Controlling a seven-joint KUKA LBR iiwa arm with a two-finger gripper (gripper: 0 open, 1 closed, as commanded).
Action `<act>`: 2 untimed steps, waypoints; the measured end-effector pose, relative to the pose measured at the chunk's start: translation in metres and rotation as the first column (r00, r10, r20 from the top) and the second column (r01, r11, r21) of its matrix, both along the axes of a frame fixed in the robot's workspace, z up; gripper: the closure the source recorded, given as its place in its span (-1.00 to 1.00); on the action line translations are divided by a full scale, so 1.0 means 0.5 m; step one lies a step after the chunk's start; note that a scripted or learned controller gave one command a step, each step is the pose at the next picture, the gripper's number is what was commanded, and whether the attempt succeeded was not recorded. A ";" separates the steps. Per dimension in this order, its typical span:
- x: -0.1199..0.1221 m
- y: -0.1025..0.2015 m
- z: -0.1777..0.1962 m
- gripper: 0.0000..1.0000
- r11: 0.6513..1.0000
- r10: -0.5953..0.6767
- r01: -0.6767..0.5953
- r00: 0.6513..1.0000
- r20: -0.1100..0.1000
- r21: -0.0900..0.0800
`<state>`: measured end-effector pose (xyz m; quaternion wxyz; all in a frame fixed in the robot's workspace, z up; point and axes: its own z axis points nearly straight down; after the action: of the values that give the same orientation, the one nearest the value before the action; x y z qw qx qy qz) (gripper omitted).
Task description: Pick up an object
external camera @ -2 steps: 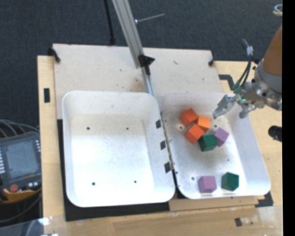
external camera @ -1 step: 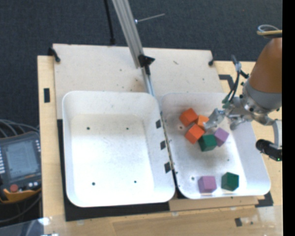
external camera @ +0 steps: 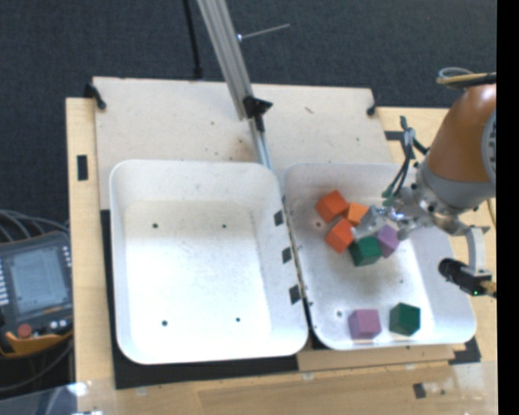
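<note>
Two shallow white bins sit side by side on the bench. Taking the right bin [external camera: 329, 335] as the landmark: along its near edge lie a purple cube [external camera: 364, 323] and, just to that cube's right, a dark green cube [external camera: 405, 318], the two slightly apart. Farther in, around the bin's middle, a cluster is packed together: a second green cube [external camera: 365, 251], a small purple block [external camera: 387, 240] touching its right side, an orange cube [external camera: 340, 235] on its left, and beyond those a larger orange cube [external camera: 332, 206] with a small orange block [external camera: 357, 213] beside it. That counts three orange, two green and two purple pieces.

The gripper [external camera: 396, 219] is low over the cluster's right end, just above the small purple block; whether its tips are spread or closed cannot be made out.

The left bin [external camera: 130, 180] adjoins the right bin's left wall.
</note>
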<state>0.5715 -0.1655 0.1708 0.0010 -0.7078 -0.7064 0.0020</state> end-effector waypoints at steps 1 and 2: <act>0.014 -0.004 -0.071 -1.00 1.000 -0.002 0.002 1.000 0.011 -0.002; 0.016 -0.006 -0.046 1.00 1.000 -0.008 0.008 1.000 0.017 -0.003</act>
<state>0.5797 -0.1687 0.1478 -0.0061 -0.7105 -0.7036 -0.0031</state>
